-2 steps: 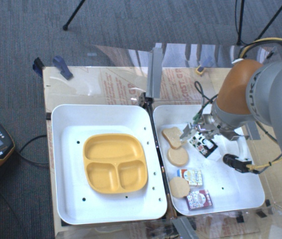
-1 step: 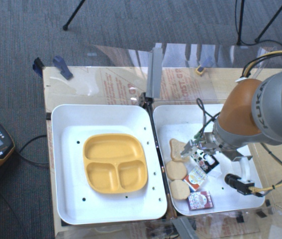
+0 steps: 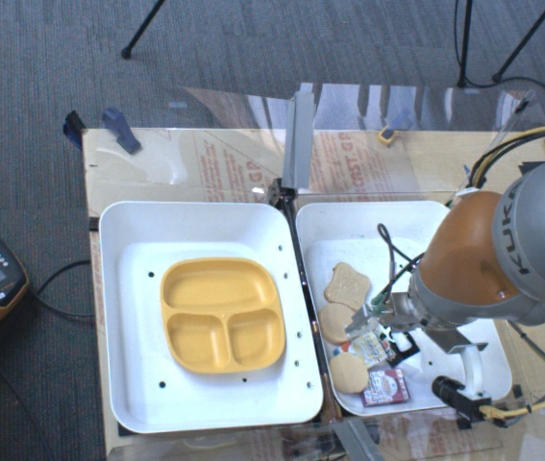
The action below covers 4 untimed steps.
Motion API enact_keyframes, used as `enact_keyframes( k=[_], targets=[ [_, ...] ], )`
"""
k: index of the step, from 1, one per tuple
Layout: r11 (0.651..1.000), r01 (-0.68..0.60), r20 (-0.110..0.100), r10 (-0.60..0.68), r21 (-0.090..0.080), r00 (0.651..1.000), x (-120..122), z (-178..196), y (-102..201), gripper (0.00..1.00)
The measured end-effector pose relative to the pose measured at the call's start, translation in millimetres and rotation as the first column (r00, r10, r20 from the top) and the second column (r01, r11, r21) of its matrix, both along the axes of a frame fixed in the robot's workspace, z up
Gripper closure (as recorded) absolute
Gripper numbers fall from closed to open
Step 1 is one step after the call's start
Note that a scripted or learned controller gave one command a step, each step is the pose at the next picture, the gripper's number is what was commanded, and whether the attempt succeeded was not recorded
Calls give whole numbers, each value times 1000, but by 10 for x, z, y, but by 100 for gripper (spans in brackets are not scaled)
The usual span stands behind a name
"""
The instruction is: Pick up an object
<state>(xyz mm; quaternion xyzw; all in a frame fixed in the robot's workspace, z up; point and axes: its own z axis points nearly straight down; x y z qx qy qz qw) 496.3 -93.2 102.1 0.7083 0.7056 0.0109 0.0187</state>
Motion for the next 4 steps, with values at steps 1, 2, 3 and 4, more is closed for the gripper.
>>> enact_keyframes(
  k=[1, 2, 3, 4],
  targets=[
    [1000, -11, 0, 11, 6, 1000, -69, -4, -125, 0],
    [1000, 1, 7, -1, -2, 1000, -54, 125, -189, 100],
    [1000, -16, -42, 16, 16, 999, -151, 857, 1181, 100],
    [1000, -7, -43, 7, 12, 999, -201, 1514, 1400, 100]
  ],
)
